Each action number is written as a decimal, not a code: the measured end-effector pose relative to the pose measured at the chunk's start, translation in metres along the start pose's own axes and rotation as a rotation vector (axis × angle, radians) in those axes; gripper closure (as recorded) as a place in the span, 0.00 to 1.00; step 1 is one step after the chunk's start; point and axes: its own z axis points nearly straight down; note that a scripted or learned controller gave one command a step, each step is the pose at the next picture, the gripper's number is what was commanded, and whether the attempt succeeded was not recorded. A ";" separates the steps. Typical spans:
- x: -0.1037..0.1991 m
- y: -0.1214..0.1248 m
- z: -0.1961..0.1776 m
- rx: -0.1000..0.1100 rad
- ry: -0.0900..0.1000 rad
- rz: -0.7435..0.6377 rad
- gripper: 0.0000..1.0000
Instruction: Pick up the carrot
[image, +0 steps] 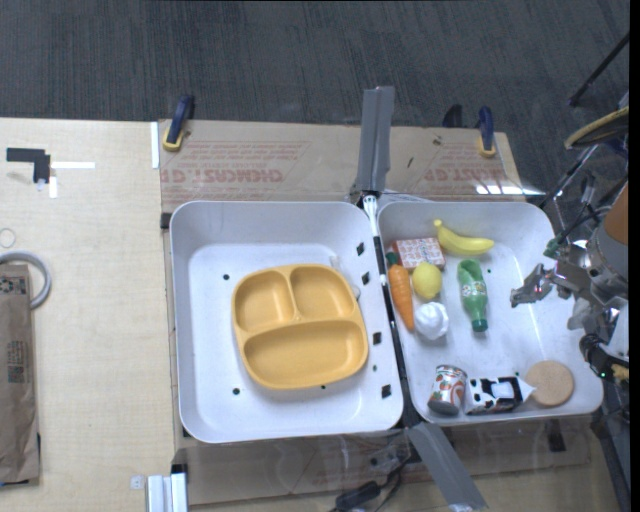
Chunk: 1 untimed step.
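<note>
Carrot (401, 296) by bin wall (381, 300), lemon (427, 280) beside — end effector (535, 285) state unclear

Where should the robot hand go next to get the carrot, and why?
Probably leftward across the right white bin. The gripper sits at that bin's right side, while the orange carrot lies along its left wall, beside the yellow lemon and white ball.

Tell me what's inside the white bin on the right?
The right bin holds a carrot, banana, lemon, green bottle, can, round cookie and other small items. Whatever lies beneath them is covered.
</note>
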 end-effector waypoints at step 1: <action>0.008 -0.038 0.018 0.003 0.001 0.214 0.00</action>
